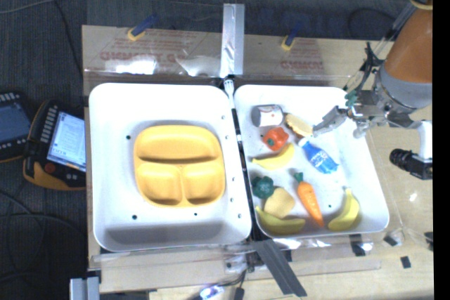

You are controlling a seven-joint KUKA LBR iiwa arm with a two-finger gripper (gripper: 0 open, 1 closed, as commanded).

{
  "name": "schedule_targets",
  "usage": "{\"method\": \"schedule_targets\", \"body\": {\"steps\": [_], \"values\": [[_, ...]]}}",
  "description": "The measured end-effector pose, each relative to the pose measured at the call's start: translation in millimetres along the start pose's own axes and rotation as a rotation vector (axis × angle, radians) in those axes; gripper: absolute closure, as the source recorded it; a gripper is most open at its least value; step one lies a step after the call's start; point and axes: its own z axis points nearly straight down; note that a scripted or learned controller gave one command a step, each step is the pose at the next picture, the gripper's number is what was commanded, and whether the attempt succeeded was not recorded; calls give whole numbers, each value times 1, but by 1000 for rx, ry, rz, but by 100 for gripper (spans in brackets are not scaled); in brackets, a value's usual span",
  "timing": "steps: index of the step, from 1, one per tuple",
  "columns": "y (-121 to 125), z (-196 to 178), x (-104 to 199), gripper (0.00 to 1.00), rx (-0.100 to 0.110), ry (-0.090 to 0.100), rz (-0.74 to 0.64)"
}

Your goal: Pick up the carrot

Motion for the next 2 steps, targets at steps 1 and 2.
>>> {"method": "schedule_targets", "body": {"steps": [1, 2], "values": [[11, -67, 10, 0, -1, -3, 149], [-25, 81, 58, 0, 3, 1, 190]]}}
